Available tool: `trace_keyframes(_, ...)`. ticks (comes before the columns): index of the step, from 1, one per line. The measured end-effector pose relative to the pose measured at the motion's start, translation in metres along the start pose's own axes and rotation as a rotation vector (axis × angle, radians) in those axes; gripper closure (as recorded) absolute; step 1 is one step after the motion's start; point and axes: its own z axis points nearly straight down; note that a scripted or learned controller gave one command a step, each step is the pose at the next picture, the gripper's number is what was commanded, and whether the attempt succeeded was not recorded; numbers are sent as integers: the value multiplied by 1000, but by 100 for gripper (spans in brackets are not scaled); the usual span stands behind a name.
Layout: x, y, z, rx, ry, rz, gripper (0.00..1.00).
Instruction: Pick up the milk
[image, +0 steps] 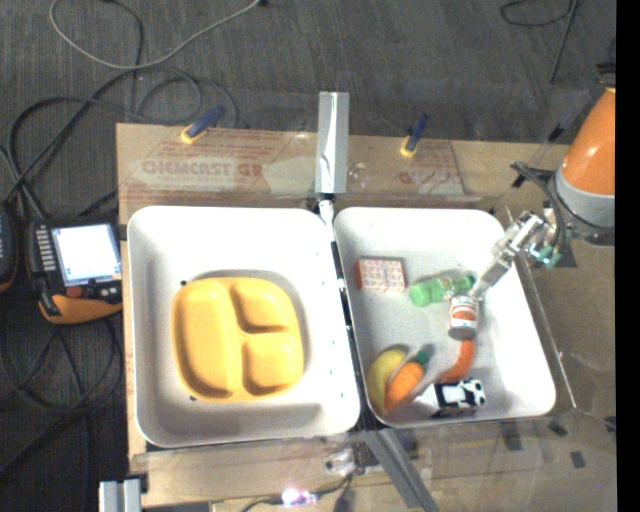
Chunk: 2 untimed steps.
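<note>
The milk (461, 396) is a small black-and-white cow-patterned carton lying at the front edge of the right bin (520, 400). An orange carrot (404, 381) lies just left of it, and another orange piece (459, 361) rests against its top. My gripper (484, 281) reaches in from the upper right, slanting down toward the middle of the right bin. Its tip is just above a small jar with a red label (462, 315) and beside a green bottle (438, 290). It stands well behind the milk, with the jar in between.
A pink box (381, 274) lies at the back left of the right bin, and a yellow fruit (385, 367) sits by the carrot. The left bin (150, 240) holds a yellow divided tray (240, 335). A handheld device (78, 262) lies left of the bench.
</note>
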Motion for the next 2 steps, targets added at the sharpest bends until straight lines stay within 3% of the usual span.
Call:
trace_keyframes(1,36,-6,63,-1,3,-251,0)
trace_keyframes(2,2,21,24,-4,1,-257,0)
